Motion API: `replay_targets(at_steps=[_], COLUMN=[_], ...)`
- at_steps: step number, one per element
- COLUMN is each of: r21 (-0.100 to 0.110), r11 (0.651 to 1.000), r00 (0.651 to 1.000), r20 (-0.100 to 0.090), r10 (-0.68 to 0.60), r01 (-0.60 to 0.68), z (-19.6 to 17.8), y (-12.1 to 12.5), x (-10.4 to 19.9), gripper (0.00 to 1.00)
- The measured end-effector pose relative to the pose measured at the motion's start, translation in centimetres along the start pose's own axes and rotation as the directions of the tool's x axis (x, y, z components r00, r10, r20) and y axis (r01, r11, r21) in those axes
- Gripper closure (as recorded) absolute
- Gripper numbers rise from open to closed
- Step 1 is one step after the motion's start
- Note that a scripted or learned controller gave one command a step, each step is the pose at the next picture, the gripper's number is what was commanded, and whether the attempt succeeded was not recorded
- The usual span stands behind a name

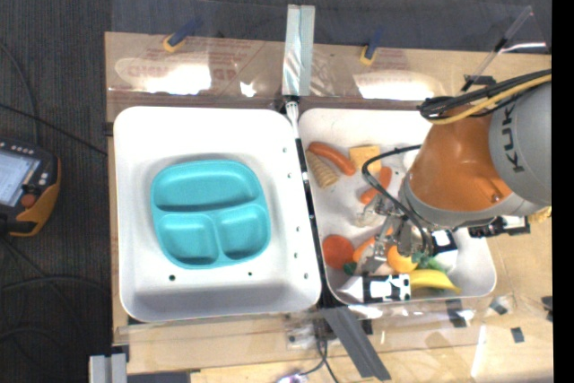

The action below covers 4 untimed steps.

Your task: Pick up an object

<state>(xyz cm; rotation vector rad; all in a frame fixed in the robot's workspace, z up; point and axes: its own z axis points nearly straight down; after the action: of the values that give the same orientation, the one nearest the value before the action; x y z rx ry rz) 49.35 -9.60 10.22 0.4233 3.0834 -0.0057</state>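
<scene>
Finger state cannot be determined: the gripper (392, 238) is down in the right bin (480, 282), among clutter. Toy foods crowd around it: a banana (430, 281) and an orange piece (401, 260) just beside it, a hot dog (330, 159) further back. The left bin (134, 193) contains a teal divided tray (211, 211).

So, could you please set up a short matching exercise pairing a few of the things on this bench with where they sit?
Things:
1. tray
2. banana
3. hot dog
4. arm

Places:
A. near corner of right bin
B. reaching in over right bin
C. in left bin
D. far left part of right bin

Pairs: 1-C, 2-A, 3-D, 4-B
</scene>
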Motion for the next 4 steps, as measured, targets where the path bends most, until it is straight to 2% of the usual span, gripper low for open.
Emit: replay_targets(at_steps=[1, 2, 3, 4], r21=[-0.005, -0.004, -0.004, 0.0], r11=[1.0, 1.0, 1.0, 0.996], r00=[1.0, 1.0, 1.0, 0.996], r20=[-0.002, -0.008, -0.004, -0.012], r10=[0.017, 0.014, 0.015, 0.093], r01=[-0.017, -0.014, -0.015, -0.093], z=[1.0, 0.1, 0.0, 1.1], y=[-0.6, -0.5, -0.5, -0.2], x=[-0.1, 0.0, -0.1, 0.0], gripper=[0.0, 1.0, 0.0, 0.0])
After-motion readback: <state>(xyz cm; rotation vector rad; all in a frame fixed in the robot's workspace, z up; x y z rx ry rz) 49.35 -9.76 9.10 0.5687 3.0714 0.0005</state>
